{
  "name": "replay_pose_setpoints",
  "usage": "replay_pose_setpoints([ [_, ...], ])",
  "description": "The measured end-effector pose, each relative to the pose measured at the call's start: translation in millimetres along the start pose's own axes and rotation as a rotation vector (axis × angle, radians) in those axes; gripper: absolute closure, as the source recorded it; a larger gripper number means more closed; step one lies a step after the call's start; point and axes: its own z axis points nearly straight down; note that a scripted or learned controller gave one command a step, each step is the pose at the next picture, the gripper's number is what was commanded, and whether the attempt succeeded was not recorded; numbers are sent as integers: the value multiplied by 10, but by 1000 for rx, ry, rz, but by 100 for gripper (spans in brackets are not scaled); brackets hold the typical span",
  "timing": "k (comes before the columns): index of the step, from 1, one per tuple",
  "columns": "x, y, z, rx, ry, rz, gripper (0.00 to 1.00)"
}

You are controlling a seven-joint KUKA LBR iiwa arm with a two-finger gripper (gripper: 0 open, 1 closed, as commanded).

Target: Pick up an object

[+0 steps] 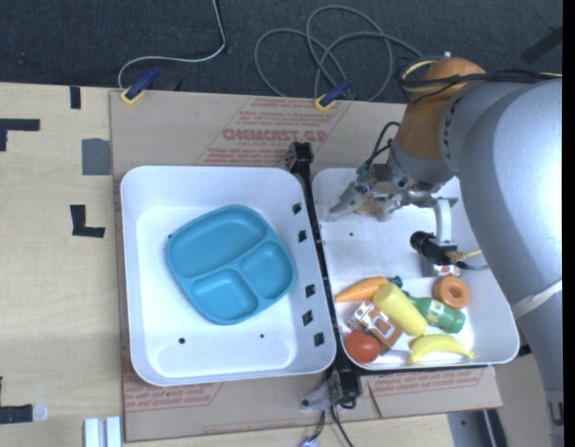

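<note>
My gripper point(355, 201) hangs over the far left part of the right bin point(362, 240), low above its bare white floor, with nothing seen under it. The toy food lies in a heap at the bin's near end, well apart from the gripper: an orange carrot point(360, 290), a yellow piece point(400, 308), a green bottle point(444, 316), a brown doughnut point(451, 292), a banana point(440, 347), a red tomato point(362, 347) and a small brown-and-white box point(375, 322).
The left bin point(147, 250) holds a blue divided plate point(233, 262). A black divider point(310, 250) runs between the bins. The grey arm point(511, 175) covers the right bin's far right side. Cables lie on the dark floor beyond the bench.
</note>
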Motion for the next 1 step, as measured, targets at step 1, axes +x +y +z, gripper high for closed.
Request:
replay_pose_setpoints([
  [1, -7, 104, 5, 6, 1, 1, 0],
])
